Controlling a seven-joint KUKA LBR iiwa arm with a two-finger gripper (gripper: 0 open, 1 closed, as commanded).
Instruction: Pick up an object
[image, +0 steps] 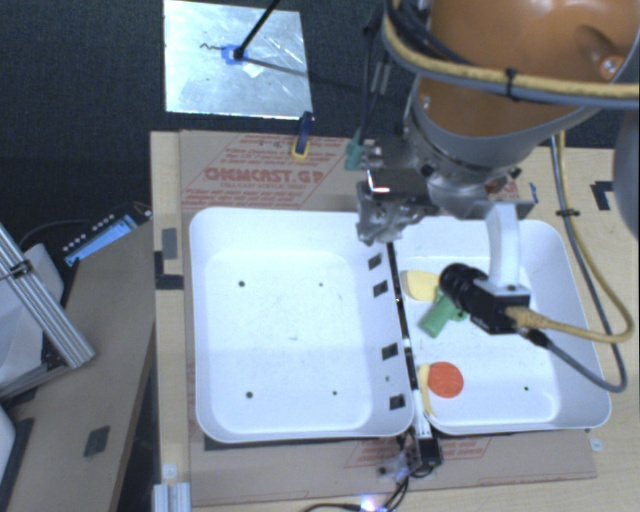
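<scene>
1. The arm (520, 60) is reaching in from the upper right, its orange band bulking large near the top of the view.
2. Below the band, the grey wrist (470, 160) is pointing downward.
3. The pincer (385, 222) is hanging at the wrist's lower left, low and dark; its tips are too blurred to read.
4. A yellow cable (470, 70) is looping across the orange section.

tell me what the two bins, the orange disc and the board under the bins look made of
Bins: probably moulded plastic, white and smooth, with rounded rims and a faint sheen.
Orange disc: likely plastic or foam, a flat even colour with a matte look; hard to say which.
Board: cardboard by its look, dull tan with red printed lettering.
</scene>
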